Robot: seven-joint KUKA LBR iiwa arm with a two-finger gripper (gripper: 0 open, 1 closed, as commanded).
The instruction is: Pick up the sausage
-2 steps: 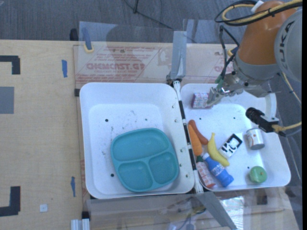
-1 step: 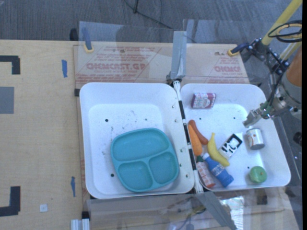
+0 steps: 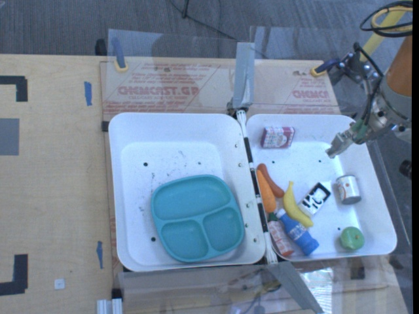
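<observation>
Two bins on the surface. Left bin (image 3: 124, 149), nearest part: teal divided plate (image 3: 196, 216). Right bin (image 3: 383, 205): bottle (image 3: 296, 231), apple (image 3: 352, 239), banana (image 3: 296, 207), can (image 3: 347, 189), carton (image 3: 277, 137). Sausage (image 3: 270, 180) lies against the carrot (image 3: 266, 193) by the divider; likely light, smooth, rigid plastic, so grip mid-length. End effector (image 3: 340, 144) hangs over the far right; grip state cannot be told.

The arm (image 3: 399, 77) is cut off by the frame's right edge above the right bin (image 3: 386, 231). Against that bin's left wall, the sausage (image 3: 271, 180) partly overlaps a carrot (image 3: 266, 198), and a blue bottle (image 3: 298, 233) hides part of a flat packet (image 3: 280, 239).
</observation>
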